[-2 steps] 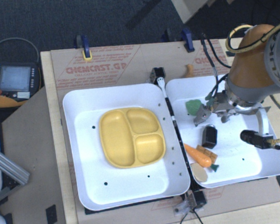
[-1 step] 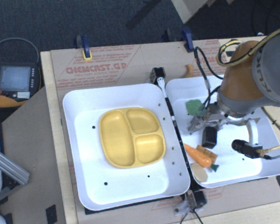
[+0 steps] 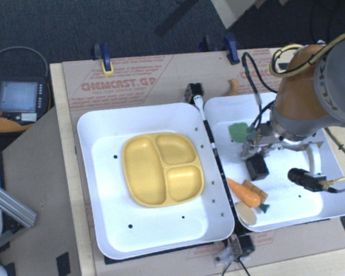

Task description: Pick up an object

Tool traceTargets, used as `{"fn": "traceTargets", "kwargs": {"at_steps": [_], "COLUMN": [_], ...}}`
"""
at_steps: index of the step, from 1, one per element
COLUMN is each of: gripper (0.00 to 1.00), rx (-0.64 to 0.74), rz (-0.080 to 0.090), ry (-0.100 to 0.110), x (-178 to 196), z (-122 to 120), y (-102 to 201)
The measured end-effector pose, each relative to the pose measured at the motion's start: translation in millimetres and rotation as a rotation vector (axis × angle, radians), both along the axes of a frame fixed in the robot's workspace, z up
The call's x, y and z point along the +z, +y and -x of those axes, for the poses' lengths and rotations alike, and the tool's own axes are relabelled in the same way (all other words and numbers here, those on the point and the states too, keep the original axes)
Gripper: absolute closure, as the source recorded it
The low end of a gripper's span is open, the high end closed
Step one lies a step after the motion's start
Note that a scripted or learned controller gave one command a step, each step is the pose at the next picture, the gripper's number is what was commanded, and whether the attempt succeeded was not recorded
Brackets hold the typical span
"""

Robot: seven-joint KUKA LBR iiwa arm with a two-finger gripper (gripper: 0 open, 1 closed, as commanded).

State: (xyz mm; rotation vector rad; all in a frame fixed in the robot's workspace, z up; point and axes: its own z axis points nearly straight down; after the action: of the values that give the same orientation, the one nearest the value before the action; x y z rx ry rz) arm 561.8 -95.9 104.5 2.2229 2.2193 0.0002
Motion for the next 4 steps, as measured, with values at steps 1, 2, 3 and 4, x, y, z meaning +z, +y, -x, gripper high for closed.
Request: {"fn": "traceTargets", "kwargs": {"at_steps": [1, 2, 3, 4], "gripper": [1.0, 1.0, 1.0, 1.0], "rx": [0.0, 0.002, 0.008, 0.008], "rz": [0.001, 0.001, -0.003, -0.002], "ry": [-0.005, -0.006, 0.002, 0.0], "x": [56.8, 103.8, 109.9, 105.5], "z": [6.4, 4.9, 13.1, 3.5], "y": [-6.7, -7.0, 52.0, 108.9]}}
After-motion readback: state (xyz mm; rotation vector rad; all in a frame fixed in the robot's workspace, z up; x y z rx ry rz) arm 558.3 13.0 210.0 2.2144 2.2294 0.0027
